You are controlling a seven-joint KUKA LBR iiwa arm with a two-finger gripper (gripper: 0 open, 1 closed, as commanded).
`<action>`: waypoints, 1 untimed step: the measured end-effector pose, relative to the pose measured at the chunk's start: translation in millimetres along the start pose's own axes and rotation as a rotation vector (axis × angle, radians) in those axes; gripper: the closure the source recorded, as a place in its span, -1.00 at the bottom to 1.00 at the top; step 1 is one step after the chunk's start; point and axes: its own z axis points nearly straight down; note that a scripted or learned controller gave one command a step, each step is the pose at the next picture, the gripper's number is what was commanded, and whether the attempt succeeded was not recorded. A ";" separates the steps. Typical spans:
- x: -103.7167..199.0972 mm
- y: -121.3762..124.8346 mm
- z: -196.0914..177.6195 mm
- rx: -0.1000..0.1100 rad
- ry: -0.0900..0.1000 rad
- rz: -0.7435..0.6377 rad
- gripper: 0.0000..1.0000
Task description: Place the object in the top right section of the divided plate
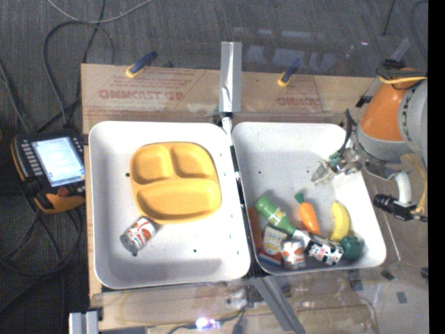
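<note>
Two bins: we see the yellow divided plate [176, 181] centre-left, awaiting delivery; candidate objects, including a carrot [309, 216], cluster lower right. Pincer [332, 167] hovers right of centre, apparently apart, holding nothing.

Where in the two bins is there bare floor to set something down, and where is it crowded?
Right bin: the upper half is bare, from the divider side across to the claw. Its lower edge is crowded with the green bottle, carrot, banana and cartons. Left bin: the yellow divided plate fills the middle; bare floor lies right of the can.
</note>
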 end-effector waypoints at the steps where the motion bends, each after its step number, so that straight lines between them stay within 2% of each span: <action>1: 1.1 1.1 -9.4 0.001 -0.002 -0.003 1.00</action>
